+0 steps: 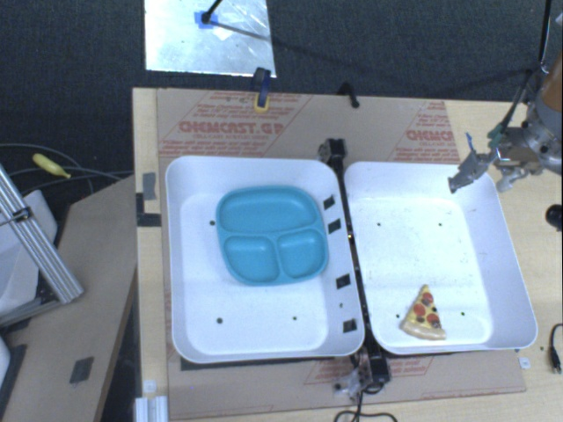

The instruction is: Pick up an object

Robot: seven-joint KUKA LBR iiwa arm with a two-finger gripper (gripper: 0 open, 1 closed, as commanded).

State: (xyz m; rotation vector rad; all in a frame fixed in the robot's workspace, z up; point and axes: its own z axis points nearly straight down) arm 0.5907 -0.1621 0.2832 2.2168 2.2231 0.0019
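Two white bins, left bin [189,236] holding blue tray [271,234], right bin [493,262] pizza slice [424,314]

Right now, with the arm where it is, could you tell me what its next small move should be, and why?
Probably carry the gripper toward the near corner of the right bin, above the pizza slice. The gripper sits at that bin's far edge, well apart from the slice, which lies flat near the front wall as the only loose item there.

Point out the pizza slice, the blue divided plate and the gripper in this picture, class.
pizza slice [424,314]: camera view, on the topping in its middle.
blue divided plate [272,234]: camera view, on the ridge between its compartments.
gripper [483,172]: camera view, midway between its fingertips.
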